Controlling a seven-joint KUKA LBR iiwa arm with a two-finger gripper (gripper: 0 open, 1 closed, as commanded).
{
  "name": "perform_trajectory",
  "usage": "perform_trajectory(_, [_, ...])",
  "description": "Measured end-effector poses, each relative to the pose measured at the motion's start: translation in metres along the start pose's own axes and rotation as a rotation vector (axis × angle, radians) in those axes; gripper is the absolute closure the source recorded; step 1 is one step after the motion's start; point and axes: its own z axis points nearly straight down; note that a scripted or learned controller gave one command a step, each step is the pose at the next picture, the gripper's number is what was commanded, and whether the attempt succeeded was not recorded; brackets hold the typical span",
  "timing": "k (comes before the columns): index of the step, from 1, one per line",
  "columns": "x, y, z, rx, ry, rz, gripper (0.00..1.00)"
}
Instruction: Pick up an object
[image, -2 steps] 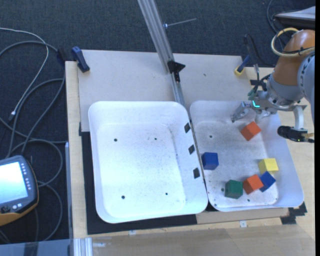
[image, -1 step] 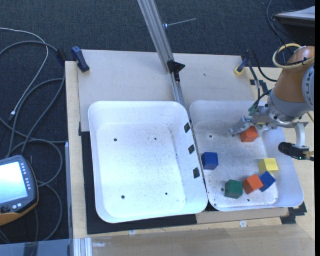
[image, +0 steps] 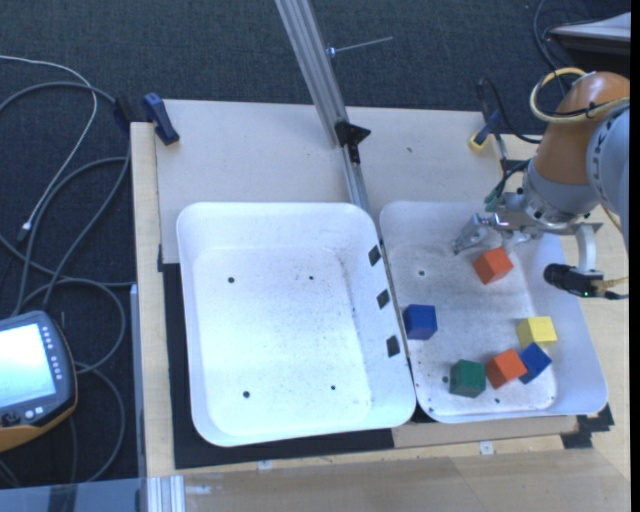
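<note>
The orange cube (image: 492, 266) lay in the right bin (image: 440, 300) just below the claw (image: 487, 228), not between its fingers. The claw's spread was too blurred to judge. Farther below sat blue (image: 420, 321), yellow (image: 537, 331), green (image: 467, 378) cubes.

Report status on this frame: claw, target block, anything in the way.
Claw low over the right bin, nothing visibly held. Orange block just beside it, lying loose. Other blocks clustered at the bin's near end, well apart.

One fixed camera above the bench (image: 250, 160), slanting down over both bins (image: 200, 225).
</note>
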Motion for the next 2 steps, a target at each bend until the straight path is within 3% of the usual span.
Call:
perform_trajectory(1, [-0.0005,0.0001,-0.0119,-0.002,0.0,0.001,1.0])
perform_trajectory(2, [-0.0005,-0.0002,-0.0111,-0.001,0.0,0.001,0.0])
